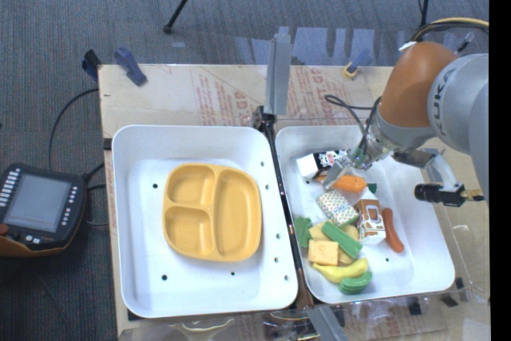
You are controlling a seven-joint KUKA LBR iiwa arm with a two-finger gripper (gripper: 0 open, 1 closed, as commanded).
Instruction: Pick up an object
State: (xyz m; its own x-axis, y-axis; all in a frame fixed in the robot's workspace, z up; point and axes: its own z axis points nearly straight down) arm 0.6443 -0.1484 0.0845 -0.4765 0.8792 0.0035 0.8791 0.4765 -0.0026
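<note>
- Two shallow white bins sit side by side on the bench: the left bin (pixel 132 172) bears a yellow plastic divided plate (pixel 212 212), and the right bin (pixel 423 263) holds a heap of toy food.
- Low over that heap's upper edge, the gripper (pixel 349 166) hangs just above a rounded orange toy piece (pixel 350 183), likely lined up to grasp it; whether it is clamped or parted I cannot tell.
- That orange piece's long axis runs roughly left to right, beside a patterned white block (pixel 336 207).
</note>
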